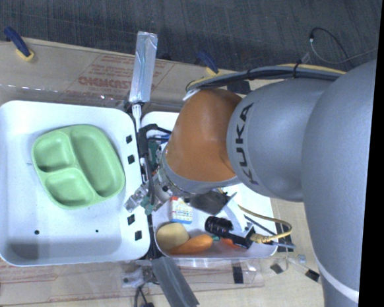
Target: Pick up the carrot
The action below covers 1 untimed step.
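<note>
Now the gripper [146, 196] sits low at the divider between the two bins, under the orange band of the arm [299, 138]. I cannot tell if it is spread or pressed together, because the wrist covers much of it.

Just beside the gripper, toward the right of the view, a small white box [182, 212] with a blue and red label lies in the right bin [263, 252]. A little lower than the gripper, on the same side, rests a pale yellow potato [172, 234]. The carrot [195, 244] lies against this potato, further from the gripper, along the near wall of the same bin. So the carrot is apart from the gripper, with the potato roughly between them.

On the other side of the gripper, in the left bin [5, 168], lies a green divided plate [78, 166], well apart from it.

Above the gripper in the view, beyond the bins, a strip of silver tape [144, 63] runs over the brown cardboard [66, 73]. A blue clamp [19, 43] holds the far corner of this cardboard.
</note>
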### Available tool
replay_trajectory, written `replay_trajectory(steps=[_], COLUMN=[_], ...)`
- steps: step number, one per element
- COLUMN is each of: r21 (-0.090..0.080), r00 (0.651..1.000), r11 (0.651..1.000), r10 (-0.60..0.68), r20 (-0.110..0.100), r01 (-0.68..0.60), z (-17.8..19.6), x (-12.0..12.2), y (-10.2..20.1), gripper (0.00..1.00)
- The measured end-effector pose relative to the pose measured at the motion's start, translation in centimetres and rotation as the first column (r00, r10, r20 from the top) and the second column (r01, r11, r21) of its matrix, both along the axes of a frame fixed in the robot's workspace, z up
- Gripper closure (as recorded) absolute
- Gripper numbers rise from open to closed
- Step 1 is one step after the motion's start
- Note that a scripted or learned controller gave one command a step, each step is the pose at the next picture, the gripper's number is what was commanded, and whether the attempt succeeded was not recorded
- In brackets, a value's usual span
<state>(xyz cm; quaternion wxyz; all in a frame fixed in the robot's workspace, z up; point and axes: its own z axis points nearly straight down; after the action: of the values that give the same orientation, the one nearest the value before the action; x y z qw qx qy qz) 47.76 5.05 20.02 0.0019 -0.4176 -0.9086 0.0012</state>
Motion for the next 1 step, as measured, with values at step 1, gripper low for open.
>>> replay_trajectory(steps=[1], r21=[0.0], r00=[0.999], r11=[0.999], r10=[-0.037], r20=[0.007], r01=[0.037], z=[12.65], x=[1.77], y=[-7.9], gripper=[1.0])
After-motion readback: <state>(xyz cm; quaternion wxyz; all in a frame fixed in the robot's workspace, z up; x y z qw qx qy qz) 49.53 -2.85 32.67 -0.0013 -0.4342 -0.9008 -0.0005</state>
